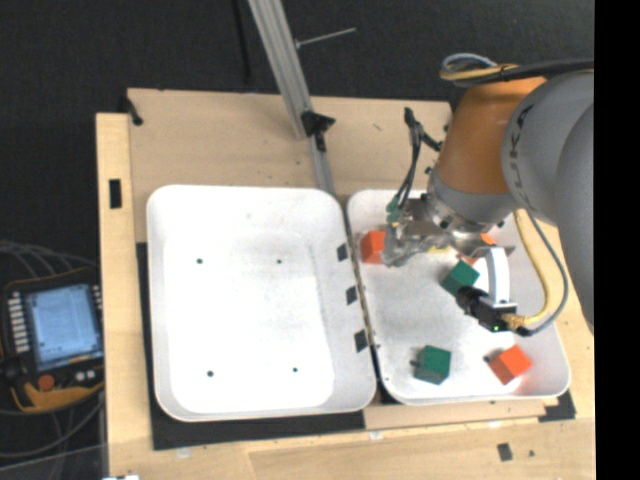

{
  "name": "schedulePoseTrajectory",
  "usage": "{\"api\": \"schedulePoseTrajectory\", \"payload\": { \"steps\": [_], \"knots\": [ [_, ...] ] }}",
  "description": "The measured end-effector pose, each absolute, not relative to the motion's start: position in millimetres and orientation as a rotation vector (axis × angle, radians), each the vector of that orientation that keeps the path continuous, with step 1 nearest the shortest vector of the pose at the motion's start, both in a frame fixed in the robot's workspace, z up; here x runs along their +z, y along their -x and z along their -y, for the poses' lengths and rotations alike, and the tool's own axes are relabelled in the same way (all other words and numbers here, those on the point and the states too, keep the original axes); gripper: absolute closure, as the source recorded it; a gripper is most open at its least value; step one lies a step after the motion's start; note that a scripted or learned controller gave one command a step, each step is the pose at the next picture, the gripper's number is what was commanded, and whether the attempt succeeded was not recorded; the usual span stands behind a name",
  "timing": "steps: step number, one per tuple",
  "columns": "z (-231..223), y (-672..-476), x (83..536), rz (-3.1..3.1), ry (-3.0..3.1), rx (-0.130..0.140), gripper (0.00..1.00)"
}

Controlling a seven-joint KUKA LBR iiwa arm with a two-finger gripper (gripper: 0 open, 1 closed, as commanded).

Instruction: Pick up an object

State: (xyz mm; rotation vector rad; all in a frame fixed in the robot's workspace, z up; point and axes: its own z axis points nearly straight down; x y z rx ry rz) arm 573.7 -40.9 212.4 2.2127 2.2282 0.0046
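Crowding the right bin (400, 393): a green block (433, 364) near the front, an orange block (509, 364) at the near right corner, another green block (461, 275) under the arm's wrist. Gripper (398, 248), finger state impossible to tell, hangs just beside a small orange cube (373, 246) against the bin's left wall. Left bin (170, 298) alongside.

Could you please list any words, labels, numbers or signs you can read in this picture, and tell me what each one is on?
No text here can be read for certain.
Grey arm: dark letters on its casing beside the orange band, cut off and too blurred to quote.
Handheld pendant at the left edge: its lit screen shows lines of content, too small to read.
White bins and the coloured blocks, such as the green block: no markings visible.
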Motion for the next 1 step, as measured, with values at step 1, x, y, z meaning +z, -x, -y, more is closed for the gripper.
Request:
{"api": "schedulePoseTrajectory", "payload": {
  "steps": [1],
  "knots": [
    [-7.1,-592.0,229.5,-2.229,-2.212,0.005,1.00]
  ]
}}
